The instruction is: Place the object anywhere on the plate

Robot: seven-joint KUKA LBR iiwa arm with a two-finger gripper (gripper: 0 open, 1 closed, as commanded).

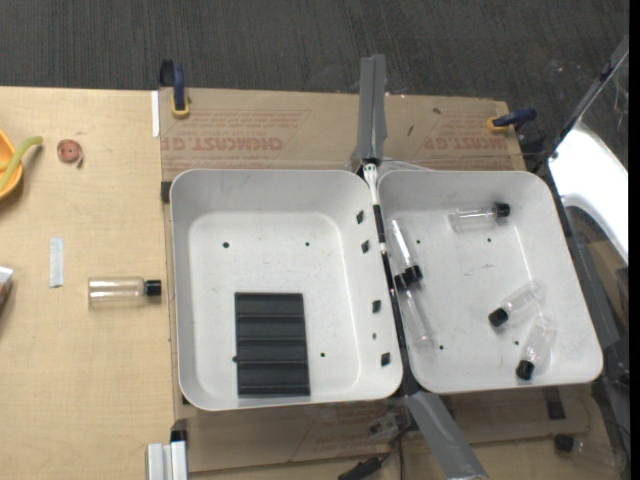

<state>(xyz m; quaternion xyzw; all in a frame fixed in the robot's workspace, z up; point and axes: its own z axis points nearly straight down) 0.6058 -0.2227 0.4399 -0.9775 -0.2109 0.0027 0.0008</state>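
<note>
Across the right bin [560, 268] I see clear vials [478, 217] scattered, so I plan a centered grasp on one before transfer to the ridged black plate [270, 344] in the left bin [200, 268].

A: What lies past the bench [80, 368]?

B: Dark grey floor [300, 18] with a fine ribbed weave, across the whole top of the view.

A: And the bench itself?

B: Pale wood. A cardboard sheet [250, 133] lies on it, printed in red, pinned at the far edge by two clamps [176, 86]. A grey post [372, 108] rises at the middle.
</note>
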